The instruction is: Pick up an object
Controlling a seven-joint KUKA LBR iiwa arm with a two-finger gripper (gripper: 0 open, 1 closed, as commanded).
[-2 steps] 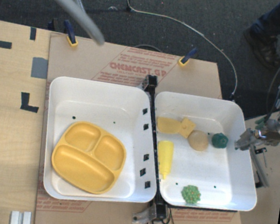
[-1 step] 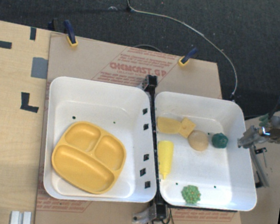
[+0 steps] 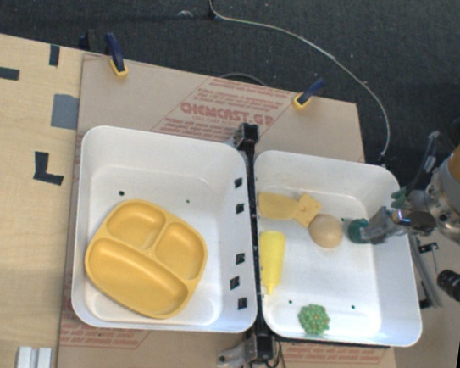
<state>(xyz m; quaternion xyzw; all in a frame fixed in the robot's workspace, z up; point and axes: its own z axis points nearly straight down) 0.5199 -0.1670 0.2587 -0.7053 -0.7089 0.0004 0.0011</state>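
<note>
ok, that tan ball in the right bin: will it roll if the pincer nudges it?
Probably. The tan ball looks round and smooth, so it could roll. The yellow wedge beside it may stop it leftward.

A dark carpet [image 3: 338,32] fills the top, with a thin cable [image 3: 319,46] curving across it. Below lies a pale wood bench [image 3: 7,188] bearing black marks [image 3: 44,168] and a grey patch [image 3: 65,110]. A brown cardboard sheet [image 3: 224,109] with red print lies on the bench, held at its far edge by two blue and yellow clamps [image 3: 116,57]. The light is even and soft, with faint shadows
</note>
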